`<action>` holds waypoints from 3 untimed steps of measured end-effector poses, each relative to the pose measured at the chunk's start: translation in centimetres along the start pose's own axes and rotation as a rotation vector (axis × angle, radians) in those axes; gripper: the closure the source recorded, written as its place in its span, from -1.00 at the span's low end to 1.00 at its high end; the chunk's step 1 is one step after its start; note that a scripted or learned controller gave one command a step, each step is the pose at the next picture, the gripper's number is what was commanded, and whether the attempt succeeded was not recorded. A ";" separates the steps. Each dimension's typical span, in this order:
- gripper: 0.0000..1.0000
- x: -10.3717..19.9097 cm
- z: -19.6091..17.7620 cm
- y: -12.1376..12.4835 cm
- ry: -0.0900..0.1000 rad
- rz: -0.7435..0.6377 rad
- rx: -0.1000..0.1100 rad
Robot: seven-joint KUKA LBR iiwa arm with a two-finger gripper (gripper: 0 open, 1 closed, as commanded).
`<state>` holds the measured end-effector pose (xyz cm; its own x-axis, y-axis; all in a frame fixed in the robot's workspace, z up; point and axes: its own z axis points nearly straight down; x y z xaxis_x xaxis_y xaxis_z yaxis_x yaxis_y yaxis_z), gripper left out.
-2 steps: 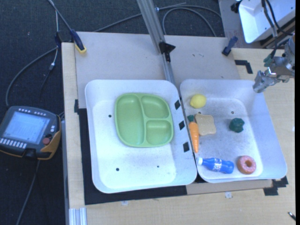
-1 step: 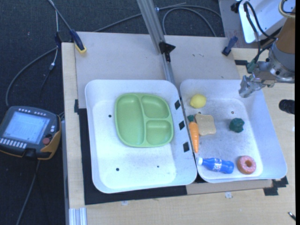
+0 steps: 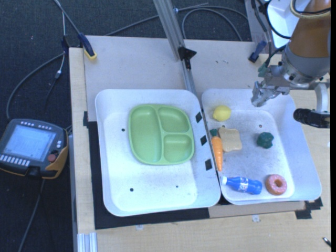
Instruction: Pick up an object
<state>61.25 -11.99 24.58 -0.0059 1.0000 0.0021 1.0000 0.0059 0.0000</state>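
Counter [image 3: 131, 56]: pale board on dark carpet, two shallow white bins side by side on it; a teach pendant [image 3: 32, 148] is parked on the floor to the left.
Left bin [image 3: 113, 193]: a green divided plate [image 3: 160, 134] is laid flat in it, compartments bare.
Right bin [image 3: 302, 164]: all the pickable items are kept here, spread loosely so most can be reached singly.
Items: yellow ball [image 3: 221, 113] near the back left corner; tan bread slice [image 3: 230, 139] touching the carrot [image 3: 217, 152], which lies along the left wall; green lump [image 3: 265, 139] apart at mid-right; blue bottle [image 3: 241, 185] and pink doughnut [image 3: 276, 184] along the front edge.
Arm: reaching in from the right, wrist tipped down.
Gripper [image 3: 261, 94]: poised over the back rim of the right bin, above the items and touching none.
Jaws: nothing is seen held between them; whether they are parted or closed cannot be told (too small and blurred).
Stage: judged as approach, no pick yet made.
Nearest targets: yellow ball and green lump, both standing clear of neighbours (likely easier than the bread and carrot pair).
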 end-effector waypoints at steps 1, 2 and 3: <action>1.00 5.5 1.4 -0.2 0.001 0.000 0.003; 1.00 10.1 2.2 -0.6 0.000 0.000 0.002; 1.00 16.3 2.7 -0.7 0.001 -0.001 0.003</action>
